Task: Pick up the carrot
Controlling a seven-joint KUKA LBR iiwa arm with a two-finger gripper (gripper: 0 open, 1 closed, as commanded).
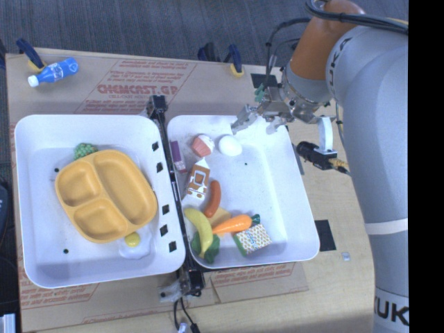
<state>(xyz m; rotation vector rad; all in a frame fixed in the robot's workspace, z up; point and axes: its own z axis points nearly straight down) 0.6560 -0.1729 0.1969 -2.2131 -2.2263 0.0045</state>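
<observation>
On brown cardboard (139, 82), two white bins (28, 207).

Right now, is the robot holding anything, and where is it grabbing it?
Nothing. The gripper is over the right bin's top edge, with nothing between its jaws. The carrot lies at the bin's near end.

A yellow tray (104, 194) lies in the left bin (28, 186), with broccoli (84, 150) at its upper edge and a fried egg (133, 241) below it. The right bin (277, 186) holds an egg (229, 145), a sausage (212, 198), a banana (198, 226) and a carton (198, 180). A blue bottle (54, 71) lies on the desk (104, 82).
</observation>
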